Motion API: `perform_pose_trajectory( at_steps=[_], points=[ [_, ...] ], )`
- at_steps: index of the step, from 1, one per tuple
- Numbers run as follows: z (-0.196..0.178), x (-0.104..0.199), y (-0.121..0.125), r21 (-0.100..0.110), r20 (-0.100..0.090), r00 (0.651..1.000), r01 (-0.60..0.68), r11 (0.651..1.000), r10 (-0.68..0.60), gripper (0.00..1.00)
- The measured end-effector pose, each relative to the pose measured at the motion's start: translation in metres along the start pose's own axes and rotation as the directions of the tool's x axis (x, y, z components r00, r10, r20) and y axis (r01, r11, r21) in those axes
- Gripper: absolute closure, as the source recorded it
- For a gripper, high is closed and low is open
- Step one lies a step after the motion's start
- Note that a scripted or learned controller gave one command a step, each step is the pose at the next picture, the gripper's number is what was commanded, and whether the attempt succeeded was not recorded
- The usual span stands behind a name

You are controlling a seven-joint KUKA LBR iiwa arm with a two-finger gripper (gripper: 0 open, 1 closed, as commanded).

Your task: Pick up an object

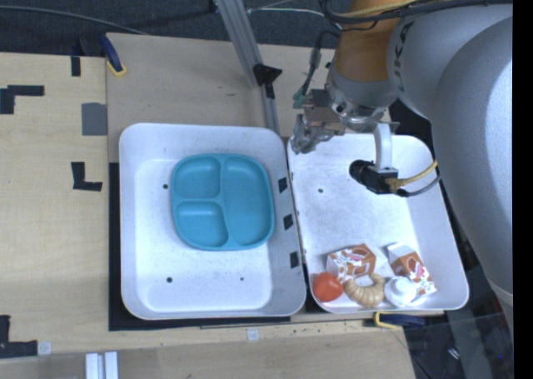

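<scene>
Wooden bench (50,227), two white bins (141,286); gripper (304,142) far-left in right bin (441,281), finger state unclear, well apart from near-edge toy food (371,279). Risk: grasping nothing.

Small toy foods (372,276) clustered at right bin's near edge: orange ball, croissant, two packets.
</scene>
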State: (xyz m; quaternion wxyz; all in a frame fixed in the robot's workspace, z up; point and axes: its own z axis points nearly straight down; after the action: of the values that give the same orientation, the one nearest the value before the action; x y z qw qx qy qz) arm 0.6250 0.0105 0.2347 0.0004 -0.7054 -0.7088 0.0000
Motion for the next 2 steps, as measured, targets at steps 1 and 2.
perform_pose_trajectory(
  at_steps=[1, 2],
  points=[
    [-0.007, 0.047, 0.021, -0.001, -0.001, 1.0, 0.002, 1.0, -0.002, 1.0],
    [-0.002, 0.089, 0.037, 0.0, 0.0, 1.0, 0.0, 1.0, 0.0, 1.0]
  ],
)
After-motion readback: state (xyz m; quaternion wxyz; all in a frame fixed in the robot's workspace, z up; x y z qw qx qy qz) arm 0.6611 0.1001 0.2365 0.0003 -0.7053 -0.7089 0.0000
